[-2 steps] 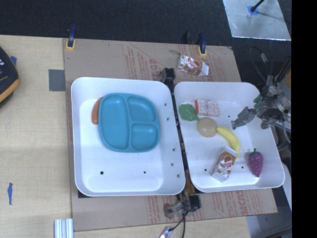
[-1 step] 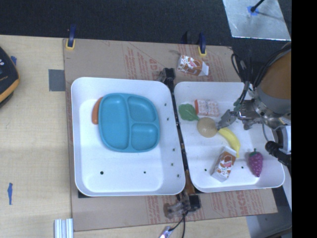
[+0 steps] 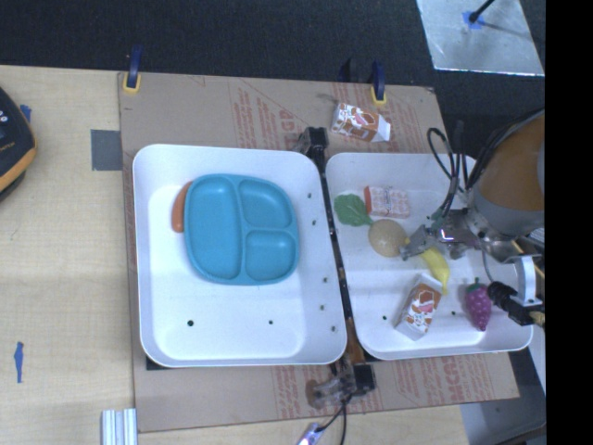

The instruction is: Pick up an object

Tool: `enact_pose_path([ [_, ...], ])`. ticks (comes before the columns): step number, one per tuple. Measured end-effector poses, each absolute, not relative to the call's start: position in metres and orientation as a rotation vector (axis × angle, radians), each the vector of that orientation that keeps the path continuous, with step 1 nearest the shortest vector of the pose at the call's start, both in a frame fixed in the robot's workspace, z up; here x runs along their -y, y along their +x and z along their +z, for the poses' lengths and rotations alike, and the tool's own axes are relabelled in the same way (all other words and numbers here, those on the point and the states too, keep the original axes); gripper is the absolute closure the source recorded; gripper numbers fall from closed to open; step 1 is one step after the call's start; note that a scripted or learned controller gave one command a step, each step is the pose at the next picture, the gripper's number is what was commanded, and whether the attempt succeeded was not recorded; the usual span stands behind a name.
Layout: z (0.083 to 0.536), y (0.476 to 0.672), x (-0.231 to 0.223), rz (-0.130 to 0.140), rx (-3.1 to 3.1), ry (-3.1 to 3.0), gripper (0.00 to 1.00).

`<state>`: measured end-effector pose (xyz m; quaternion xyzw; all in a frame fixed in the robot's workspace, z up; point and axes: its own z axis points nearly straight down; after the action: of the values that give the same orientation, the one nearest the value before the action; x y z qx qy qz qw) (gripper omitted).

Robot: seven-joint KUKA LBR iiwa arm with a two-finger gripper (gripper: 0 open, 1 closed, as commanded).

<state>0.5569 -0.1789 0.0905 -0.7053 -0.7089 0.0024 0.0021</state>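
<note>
Camera view cuts the arm (image 3: 508, 179) off at the right, so that just its orange band and grey wrist show above the right bin (image 3: 371, 336). Its jaws (image 3: 428, 242) reach down to the left over the middle of that bin, dark and small against the white floor; whether they stand wide or narrow I cannot tell, and nothing can be made out between them. Black cables (image 3: 447, 160) loop up from the wrist across the bin's far rim.

Taking the right bin as the landmark: within it a green leafy piece (image 3: 351, 210) lies near its left wall, a small printed packet (image 3: 386, 200) just beside that, and a round tan ball (image 3: 387, 237) just below both. The jaws sit just right of the ball. A yellow piece (image 3: 436, 267) (banana-like, partly under the wrist) lies below the jaws, a small carton (image 3: 420, 309) rests tilted near the bin's front rim, and a purple grape bunch (image 3: 478, 306) lies toward its front right, next to black gear on the arm.

Beyond the bin's far rim a second carton (image 3: 359, 123) lies on the brown cardboard sheet (image 3: 232, 109) covering the desk (image 3: 56, 276).

To the bin's left, touching side by side, the left bin (image 3: 157, 332) holds a blue divided plate (image 3: 242, 229), with an orange-red thing (image 3: 178, 209) mostly hidden under the plate's left edge. A dark and yellow device (image 3: 13, 146) is cut off at the far left edge.
</note>
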Motion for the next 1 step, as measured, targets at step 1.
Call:
enact_pose_path([
  [1, 0.0913, 0.5128, 0.171, 0.006, 2.226, -2.212, 0.0],
])
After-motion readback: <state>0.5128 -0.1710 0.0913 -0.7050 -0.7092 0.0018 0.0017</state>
